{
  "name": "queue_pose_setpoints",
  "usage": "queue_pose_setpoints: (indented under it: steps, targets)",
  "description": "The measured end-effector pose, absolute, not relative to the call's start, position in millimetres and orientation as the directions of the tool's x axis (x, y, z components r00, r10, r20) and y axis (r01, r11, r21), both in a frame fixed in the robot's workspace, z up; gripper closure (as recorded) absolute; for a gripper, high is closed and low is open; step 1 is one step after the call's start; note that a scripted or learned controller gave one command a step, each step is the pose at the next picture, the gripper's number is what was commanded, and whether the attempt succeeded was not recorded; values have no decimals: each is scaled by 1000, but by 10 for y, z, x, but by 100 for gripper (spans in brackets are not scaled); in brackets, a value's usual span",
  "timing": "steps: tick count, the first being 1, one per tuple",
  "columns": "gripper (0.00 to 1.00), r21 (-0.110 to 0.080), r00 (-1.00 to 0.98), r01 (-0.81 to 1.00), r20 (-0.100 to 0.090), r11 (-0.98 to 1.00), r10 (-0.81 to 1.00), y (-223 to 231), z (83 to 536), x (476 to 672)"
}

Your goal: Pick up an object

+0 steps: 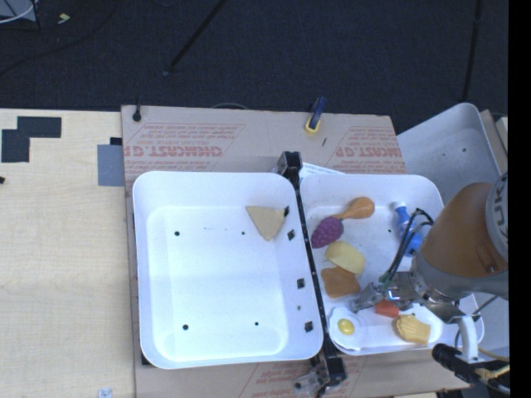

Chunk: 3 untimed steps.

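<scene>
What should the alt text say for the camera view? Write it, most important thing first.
A grey and orange robot arm reaches from the right into the right bin, its gripper low beside a small red piece. That bin also holds a drumstick, purple grapes and a fried egg; the left bin holds a tan wedge.

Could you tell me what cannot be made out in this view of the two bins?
- Gripper: too small and blurred to tell how its fingers stand.
- Red item: partly covered by the gripper, so its shape and any grasp are unclear.
- Blue item: crossed by the arm's cable, identity unclear.
- Right bin: its right side is covered by the arm.
</scene>
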<state>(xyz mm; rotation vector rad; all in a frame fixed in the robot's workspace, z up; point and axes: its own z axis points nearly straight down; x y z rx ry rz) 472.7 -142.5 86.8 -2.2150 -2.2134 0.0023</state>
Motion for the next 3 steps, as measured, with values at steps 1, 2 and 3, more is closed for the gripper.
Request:
queue_pose_setpoints:
  steps: [1,2,3]
  targets:
    - [100,-3,9,1000,2,-9,1000,-1466,978,4750]
    - [100,6,-7,1000,2,7,1000,-958,1287,5800]
    - [100,9,-6,1000,3,6,1000,-273,1916,6473]
